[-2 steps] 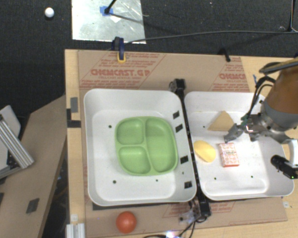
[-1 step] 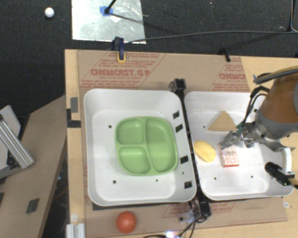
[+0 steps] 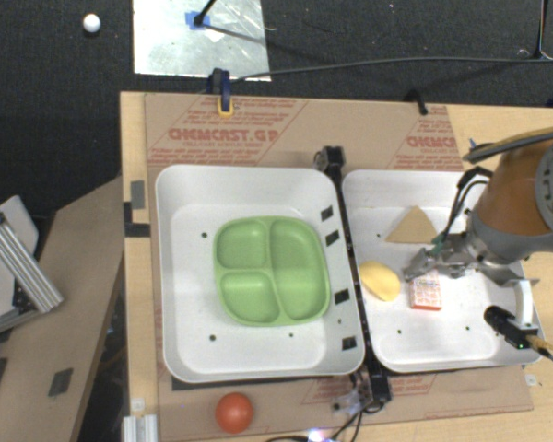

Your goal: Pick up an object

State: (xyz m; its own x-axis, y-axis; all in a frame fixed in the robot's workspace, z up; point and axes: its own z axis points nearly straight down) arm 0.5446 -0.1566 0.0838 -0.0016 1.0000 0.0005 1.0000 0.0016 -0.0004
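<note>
While low over the right bin, tool above red-and-white packet; finger state unclear, nothing lifted yet.

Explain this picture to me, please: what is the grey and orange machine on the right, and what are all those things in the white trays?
The picture comes from one camera fixed above a bench, looking down at a slant. The grey and orange machine is a robot arm reaching in from the right. At its end is a gripper, a two-finger claw for picking things up.

Two shallow white trays sit side by side. The left tray holds a green divided plate. The right tray holds a yellow lump, a small red and white packet and a tan triangle.

The gripper hangs low just above the packet, beside the yellow lump. I cannot make out whether it holds anything. An orange ball lies on the bench outside the trays.
</note>
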